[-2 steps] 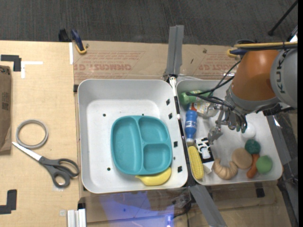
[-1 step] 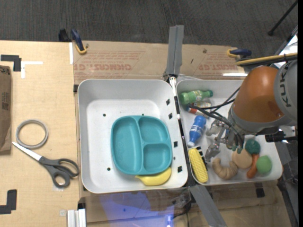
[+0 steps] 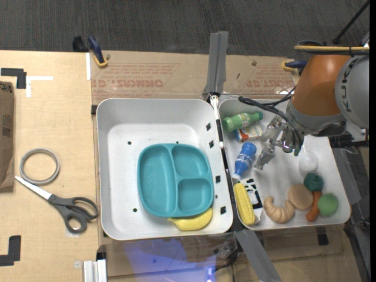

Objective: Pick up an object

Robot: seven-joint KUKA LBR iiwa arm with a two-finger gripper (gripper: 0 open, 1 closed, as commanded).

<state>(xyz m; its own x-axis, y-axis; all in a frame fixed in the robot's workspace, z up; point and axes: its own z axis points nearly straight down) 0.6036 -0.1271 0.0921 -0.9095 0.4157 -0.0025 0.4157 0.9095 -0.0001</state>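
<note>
White right bin crowded — blue bottle lies just beside end effector, green bottle near. End effector state: cannot tell, nothing visibly grasped. Risk: fingers strike neighbouring corn or bottle rolls aside — grasp misses.

Legible markings are limited. The cardboard sheet behind the bins carries red printed lettering, reversed and upside down from this camera; it cannot be read with confidence. The arm housing at the right edge shows part of dark lettering, apparently "KU". The black-and-white patterned card in the right bin carries a marker pattern, no readable text.
</note>
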